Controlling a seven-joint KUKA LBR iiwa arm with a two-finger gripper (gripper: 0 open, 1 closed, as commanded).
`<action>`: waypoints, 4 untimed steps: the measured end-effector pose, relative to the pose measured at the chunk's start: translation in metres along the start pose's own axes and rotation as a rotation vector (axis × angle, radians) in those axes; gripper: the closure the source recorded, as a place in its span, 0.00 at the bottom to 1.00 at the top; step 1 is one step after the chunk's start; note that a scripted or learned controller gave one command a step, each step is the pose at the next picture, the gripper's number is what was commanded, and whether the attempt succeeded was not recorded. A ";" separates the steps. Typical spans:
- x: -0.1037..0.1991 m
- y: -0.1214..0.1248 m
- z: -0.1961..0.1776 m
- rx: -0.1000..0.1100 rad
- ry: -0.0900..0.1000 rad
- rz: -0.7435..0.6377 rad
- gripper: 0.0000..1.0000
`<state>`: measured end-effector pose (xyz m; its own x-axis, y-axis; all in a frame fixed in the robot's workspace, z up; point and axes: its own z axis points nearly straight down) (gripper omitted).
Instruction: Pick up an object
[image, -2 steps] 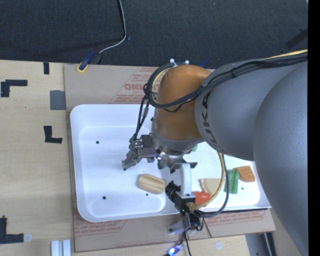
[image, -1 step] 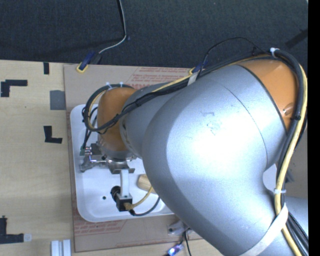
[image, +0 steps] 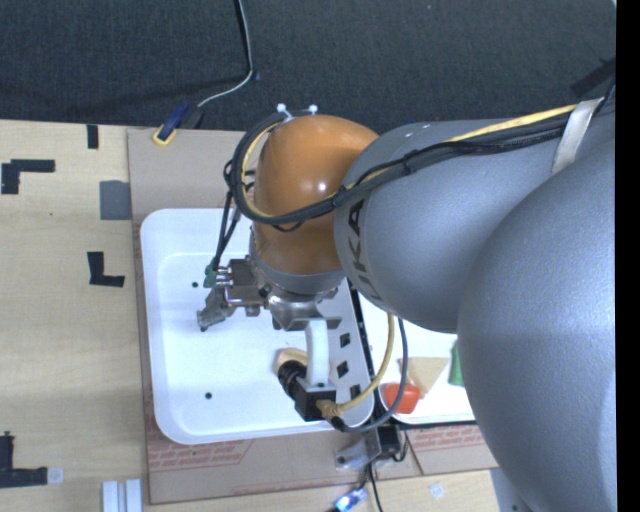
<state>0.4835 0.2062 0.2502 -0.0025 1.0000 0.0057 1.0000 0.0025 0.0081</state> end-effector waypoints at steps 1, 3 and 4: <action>0.027 -0.001 0.041 0.014 -0.008 0.000 0.00; -0.067 0.033 -0.108 -0.007 -0.005 0.010 1.00; -0.030 -0.002 -0.048 0.015 -0.007 -0.001 1.00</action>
